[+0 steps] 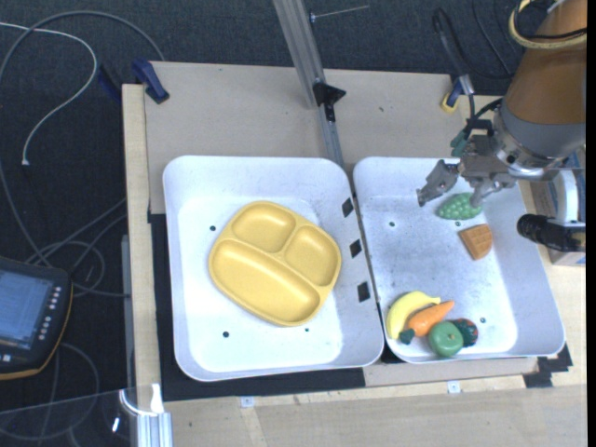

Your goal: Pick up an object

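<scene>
- White bins: two, side by side; the left bin bears one yellow divided plate.
- The right bin holds one green pea cluster, one orange wedge, one banana, one carrot, one green apple.
- One gripper stands over the pea cluster, fingers apart, nothing between them.

dark carpet floor with loose cables around a pale wooden bench
</scene>
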`<state>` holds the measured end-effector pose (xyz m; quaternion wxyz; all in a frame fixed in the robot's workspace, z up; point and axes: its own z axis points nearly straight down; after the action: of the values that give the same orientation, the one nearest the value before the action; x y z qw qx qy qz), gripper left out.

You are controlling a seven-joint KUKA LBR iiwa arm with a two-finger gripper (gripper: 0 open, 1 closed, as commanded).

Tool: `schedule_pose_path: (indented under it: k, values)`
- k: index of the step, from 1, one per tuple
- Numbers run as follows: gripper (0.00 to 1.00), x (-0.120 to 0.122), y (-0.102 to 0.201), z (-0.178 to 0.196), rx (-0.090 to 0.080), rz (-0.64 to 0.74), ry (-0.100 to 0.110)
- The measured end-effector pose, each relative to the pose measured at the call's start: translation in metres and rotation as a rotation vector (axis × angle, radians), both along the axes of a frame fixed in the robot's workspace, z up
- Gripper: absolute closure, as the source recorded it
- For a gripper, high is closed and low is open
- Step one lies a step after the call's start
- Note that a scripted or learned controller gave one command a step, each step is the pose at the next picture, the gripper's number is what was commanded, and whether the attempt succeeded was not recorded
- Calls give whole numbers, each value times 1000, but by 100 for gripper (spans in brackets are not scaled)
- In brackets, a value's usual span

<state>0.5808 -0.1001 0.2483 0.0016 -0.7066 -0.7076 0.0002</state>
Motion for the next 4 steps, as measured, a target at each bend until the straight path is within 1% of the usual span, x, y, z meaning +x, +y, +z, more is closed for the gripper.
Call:
schedule_pose_path:
  k: [1, 2, 3, 4]
  values:
    - [0, 0, 0, 0, 0, -1, 0]
    - [0, -4, 6, -44, 0, -1, 4]
    - [0, -5, 9, -103, -1, -1, -2]
    - [0, -6, 10, -156, 0, -1, 6]
